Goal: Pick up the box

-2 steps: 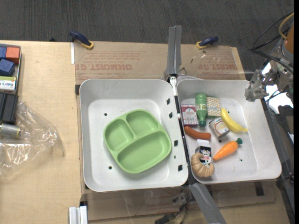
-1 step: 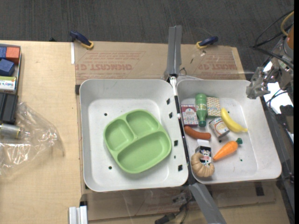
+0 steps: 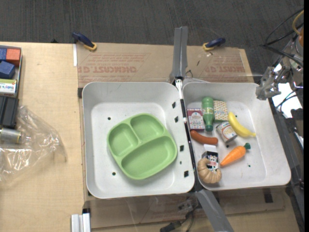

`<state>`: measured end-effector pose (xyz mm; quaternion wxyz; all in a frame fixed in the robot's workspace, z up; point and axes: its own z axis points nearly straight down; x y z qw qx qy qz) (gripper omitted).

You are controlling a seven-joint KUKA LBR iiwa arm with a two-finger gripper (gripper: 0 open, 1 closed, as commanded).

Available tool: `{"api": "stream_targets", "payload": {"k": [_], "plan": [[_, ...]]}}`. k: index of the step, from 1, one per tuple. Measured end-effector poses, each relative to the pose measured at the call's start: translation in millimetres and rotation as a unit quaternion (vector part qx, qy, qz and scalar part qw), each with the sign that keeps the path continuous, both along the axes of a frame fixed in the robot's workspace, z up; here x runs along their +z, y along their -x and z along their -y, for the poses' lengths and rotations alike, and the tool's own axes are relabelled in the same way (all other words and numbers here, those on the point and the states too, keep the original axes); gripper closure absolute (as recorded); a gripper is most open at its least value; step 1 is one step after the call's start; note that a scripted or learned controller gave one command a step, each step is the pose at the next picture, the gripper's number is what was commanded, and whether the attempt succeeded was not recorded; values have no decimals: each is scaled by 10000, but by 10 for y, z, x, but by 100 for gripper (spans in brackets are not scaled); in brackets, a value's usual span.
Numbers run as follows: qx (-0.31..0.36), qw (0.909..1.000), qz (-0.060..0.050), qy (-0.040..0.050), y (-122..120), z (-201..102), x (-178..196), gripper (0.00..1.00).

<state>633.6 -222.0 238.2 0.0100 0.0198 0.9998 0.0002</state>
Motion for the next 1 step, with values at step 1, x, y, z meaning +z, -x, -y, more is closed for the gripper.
{"api": "stream_targets", "payload": {"k": [1], "plan": [[1823, 9832, -61, 22, -231, -7, 132, 100]]}}
